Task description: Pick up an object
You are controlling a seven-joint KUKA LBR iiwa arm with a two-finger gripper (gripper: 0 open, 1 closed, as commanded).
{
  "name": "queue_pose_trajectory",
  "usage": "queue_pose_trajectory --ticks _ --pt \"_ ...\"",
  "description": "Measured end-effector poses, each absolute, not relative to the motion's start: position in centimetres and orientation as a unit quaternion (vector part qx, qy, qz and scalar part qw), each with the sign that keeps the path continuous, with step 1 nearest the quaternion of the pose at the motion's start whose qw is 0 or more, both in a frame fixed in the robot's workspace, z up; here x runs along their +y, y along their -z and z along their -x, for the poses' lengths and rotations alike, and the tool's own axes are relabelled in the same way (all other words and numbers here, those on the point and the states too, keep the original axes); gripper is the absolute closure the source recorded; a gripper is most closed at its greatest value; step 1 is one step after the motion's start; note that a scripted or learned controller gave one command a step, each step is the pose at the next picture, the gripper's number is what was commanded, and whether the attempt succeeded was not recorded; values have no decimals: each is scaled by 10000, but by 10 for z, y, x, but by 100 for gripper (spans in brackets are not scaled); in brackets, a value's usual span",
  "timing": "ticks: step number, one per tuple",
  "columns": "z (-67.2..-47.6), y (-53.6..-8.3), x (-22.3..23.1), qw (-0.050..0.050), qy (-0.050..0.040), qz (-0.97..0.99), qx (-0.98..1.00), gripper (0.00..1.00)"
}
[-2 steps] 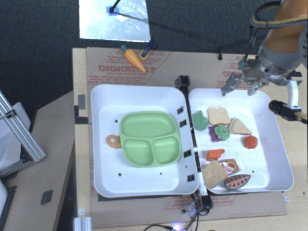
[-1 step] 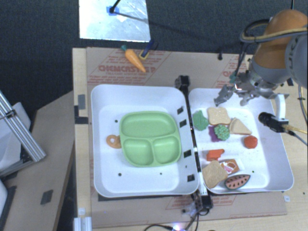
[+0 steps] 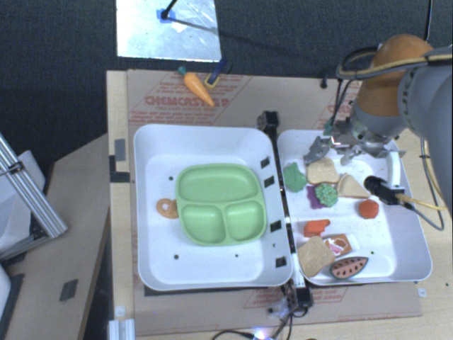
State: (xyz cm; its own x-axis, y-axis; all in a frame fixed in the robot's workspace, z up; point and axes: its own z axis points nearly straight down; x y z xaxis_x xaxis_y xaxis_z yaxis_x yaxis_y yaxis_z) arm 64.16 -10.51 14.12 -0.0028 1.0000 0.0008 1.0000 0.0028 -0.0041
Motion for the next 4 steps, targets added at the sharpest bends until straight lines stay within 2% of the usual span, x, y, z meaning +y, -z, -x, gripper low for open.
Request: queue_pose_trajectory --ticks 1,2,4 --pt "-641 -89 -104 12 -9 7068 -7074 0" --pt "-644 -104 -105 -22 17 7068 -7074 100" --pt "-652 -223 -102 -29 22 7053 -7089 100"
